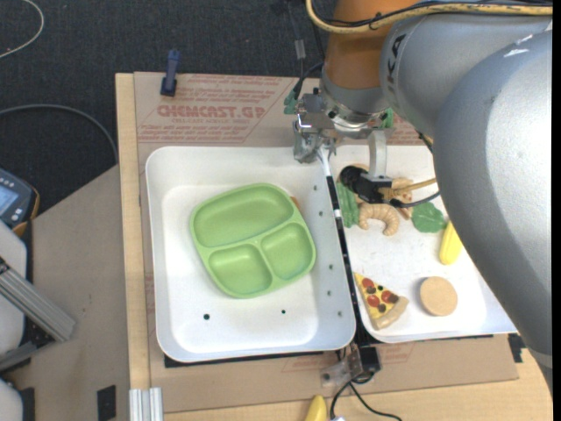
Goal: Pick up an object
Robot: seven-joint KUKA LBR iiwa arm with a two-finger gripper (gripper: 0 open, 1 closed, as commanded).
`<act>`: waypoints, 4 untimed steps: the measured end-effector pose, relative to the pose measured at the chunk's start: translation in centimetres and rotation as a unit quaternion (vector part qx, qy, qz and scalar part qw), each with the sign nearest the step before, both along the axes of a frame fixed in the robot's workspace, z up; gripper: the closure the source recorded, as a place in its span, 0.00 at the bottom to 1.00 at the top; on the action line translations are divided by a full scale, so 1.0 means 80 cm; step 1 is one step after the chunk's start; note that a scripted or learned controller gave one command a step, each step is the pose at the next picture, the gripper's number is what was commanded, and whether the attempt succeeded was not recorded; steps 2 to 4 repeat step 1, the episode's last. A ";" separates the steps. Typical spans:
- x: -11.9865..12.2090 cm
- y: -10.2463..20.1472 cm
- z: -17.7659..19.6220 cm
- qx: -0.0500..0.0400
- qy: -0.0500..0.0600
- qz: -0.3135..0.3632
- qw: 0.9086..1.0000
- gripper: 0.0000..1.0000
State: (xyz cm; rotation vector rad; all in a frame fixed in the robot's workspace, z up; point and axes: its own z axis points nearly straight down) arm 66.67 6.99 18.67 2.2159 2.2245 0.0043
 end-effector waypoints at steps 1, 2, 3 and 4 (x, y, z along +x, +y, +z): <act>-0.034 0.082 0.025 0.001 0.002 0.001 1.000 1.00; -0.034 0.082 0.025 0.001 0.002 0.001 1.000 1.00; -0.034 0.082 0.025 0.001 0.002 0.001 1.000 1.00; -0.034 0.082 0.025 0.001 0.002 0.001 1.000 1.00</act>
